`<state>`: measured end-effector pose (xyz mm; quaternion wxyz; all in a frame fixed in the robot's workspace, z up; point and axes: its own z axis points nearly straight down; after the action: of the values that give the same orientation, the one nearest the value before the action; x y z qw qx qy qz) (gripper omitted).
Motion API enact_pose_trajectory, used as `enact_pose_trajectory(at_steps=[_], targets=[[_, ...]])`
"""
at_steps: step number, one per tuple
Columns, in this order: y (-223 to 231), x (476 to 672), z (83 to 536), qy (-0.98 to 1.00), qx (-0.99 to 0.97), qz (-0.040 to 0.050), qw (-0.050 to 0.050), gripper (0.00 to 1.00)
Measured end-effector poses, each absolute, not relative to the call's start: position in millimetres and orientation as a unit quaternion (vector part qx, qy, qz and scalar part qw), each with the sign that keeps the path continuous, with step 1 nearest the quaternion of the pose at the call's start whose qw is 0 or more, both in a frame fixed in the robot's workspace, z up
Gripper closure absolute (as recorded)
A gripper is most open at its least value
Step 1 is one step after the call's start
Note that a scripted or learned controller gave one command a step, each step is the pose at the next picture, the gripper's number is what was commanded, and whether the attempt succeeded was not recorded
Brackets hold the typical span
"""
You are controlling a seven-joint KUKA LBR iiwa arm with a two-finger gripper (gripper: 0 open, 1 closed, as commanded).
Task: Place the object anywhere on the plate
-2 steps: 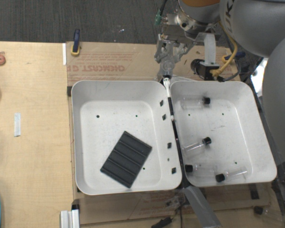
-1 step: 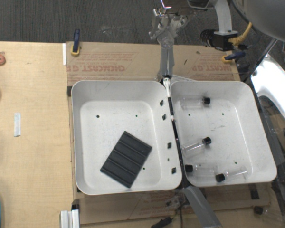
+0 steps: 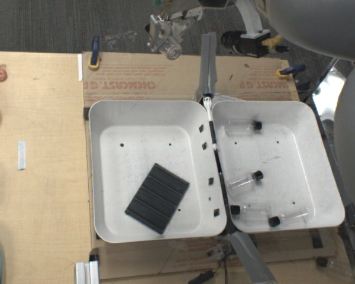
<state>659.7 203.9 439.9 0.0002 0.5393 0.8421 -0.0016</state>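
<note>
A dark ribbed plate [image 3: 158, 197] lies tilted on the floor of the left bin [image 3: 106, 114], toward its near side, with nothing resting on it. In the right bin [image 3: 310, 120] lie four small clear vials with black caps: one vial [image 3: 248, 126] toward the far side, one [image 3: 247, 181] near the middle, and two along the near wall, a vial [image 3: 244, 209] on the left and another [image 3: 287, 218] to its right. All four rest well apart from the plate, across the wall dividing the bins.

The task appears not yet begun in any visible way: an object has to be picked from the right bin and set on the plate.

The tool [image 3: 168, 37] hangs at the far edge of the scene, beyond both bins and above the cardboard-covered desk [image 3: 130, 76]; whether it is apart or together cannot be told, as it is small and cluttered with fittings. A round, glassy shape shows at its lower end, too indistinct to identify. The arm's grey bulk [image 3: 319, 13] is cut off at the upper right.
</note>
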Motion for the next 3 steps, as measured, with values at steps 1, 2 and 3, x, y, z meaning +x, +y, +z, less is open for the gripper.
enact_pose_trajectory(at_steps=[1,2,3], targets=[[213.5,637.1,441.3,0.990,0.139,-0.0004,0.000,1.00],[212.5,638.6,449.3,0.990,0.141,-0.0003,0.001,1.00],[212.1,640.0,457.0,0.990,0.142,-0.0005,0.001,1.00]])
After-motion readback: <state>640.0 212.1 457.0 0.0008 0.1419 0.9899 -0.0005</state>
